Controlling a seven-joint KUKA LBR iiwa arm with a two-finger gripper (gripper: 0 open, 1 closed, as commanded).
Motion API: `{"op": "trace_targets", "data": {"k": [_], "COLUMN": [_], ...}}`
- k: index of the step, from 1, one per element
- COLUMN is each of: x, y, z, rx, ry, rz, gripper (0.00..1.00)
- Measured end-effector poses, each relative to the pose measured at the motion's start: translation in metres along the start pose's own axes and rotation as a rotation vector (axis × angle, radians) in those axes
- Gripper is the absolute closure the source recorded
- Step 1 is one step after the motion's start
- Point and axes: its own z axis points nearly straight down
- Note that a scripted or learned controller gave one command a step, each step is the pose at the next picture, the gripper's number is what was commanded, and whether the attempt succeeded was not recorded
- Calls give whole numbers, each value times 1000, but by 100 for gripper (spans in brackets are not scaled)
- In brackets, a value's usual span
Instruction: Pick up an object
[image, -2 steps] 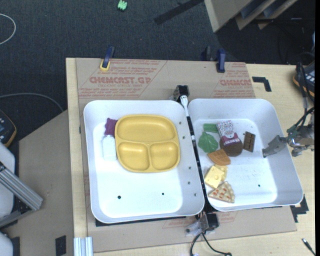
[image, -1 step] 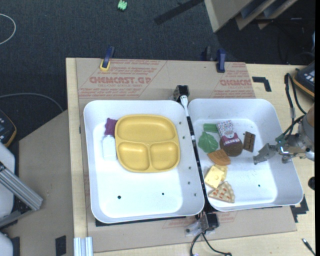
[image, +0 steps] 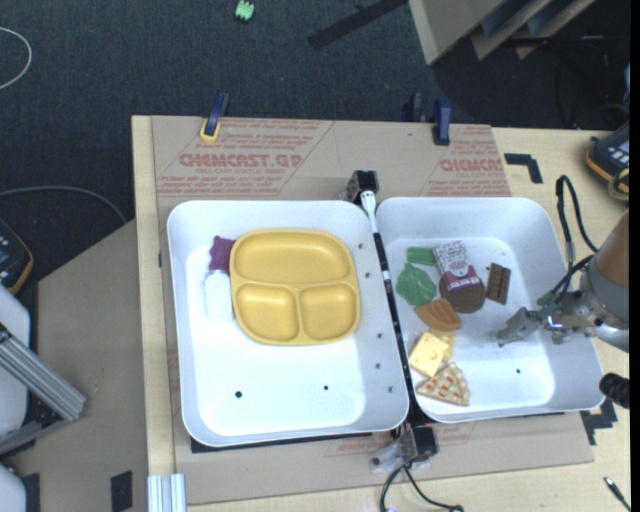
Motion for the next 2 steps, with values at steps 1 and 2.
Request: {"op": "trace_targets", "data": {"k": [1,2], "x": [1,0], "y": [0,1], "z": [45,32], "rx": [-2,-7], "ry": [0,-4], "rz": [-1,0], "gripper": [0,100]}}
